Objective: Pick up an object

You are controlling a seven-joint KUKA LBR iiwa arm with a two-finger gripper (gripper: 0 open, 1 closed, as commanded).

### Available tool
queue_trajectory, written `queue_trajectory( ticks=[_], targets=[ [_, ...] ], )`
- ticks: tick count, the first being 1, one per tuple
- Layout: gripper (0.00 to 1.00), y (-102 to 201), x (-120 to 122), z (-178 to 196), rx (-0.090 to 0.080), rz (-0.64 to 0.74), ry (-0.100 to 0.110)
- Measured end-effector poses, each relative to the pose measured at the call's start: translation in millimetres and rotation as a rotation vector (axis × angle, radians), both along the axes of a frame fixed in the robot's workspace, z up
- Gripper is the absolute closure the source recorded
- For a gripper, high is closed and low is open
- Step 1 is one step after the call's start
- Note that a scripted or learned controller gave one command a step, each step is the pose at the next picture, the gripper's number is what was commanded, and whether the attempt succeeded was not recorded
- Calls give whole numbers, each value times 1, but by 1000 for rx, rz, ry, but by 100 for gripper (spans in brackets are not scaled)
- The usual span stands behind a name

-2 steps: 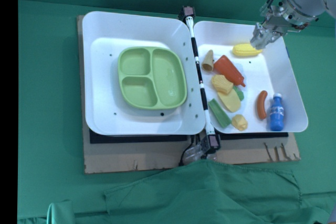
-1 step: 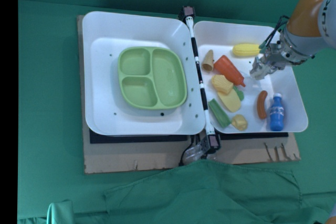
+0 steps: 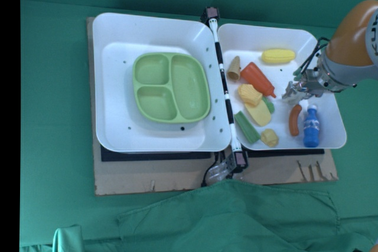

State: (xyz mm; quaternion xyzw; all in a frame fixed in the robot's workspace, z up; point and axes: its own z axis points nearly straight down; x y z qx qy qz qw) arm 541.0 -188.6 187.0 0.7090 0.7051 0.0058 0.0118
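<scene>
Honestly can't tell from up here whether the metal two-finger end effector (image 3: 293, 93) is spread or closed, it's a small blurry tangle of silver and cable at the end of the grey arm with the orange band (image 3: 354, 38), which gets cut off at the right edge. It hangs over the right shallow white plastic bin (image 3: 331, 121), just above the small orange-red toy sausage (image 3: 294, 120). Nothing visibly between its tips.

Some black-and-white hardware (image 3: 224, 165) at the front of the seam between the bins is hard to make out.

The bench is draped in green cloth (image 3: 53, 127), with a brown cardboard sheet (image 3: 147, 183) under both bins.

Count: two bins. The left white bin (image 3: 112, 38) holds one light green three-compartment plastic tray (image 3: 171, 87). The right one holds roughly ten toy foods, including one blue plastic bottle (image 3: 311, 126), one yellow corn cob (image 3: 278, 56) and one orange-red carrot (image 3: 257, 79).
</scene>
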Motion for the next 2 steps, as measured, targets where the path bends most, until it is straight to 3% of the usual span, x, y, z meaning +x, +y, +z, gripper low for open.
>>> queue_trajectory(
  ticks=[1, 2],
  targets=[
    [0, -1, -45, 0, -2, 1, -2],
    [100, -2, -43, 12, -5, -2, -8]
  ],
)
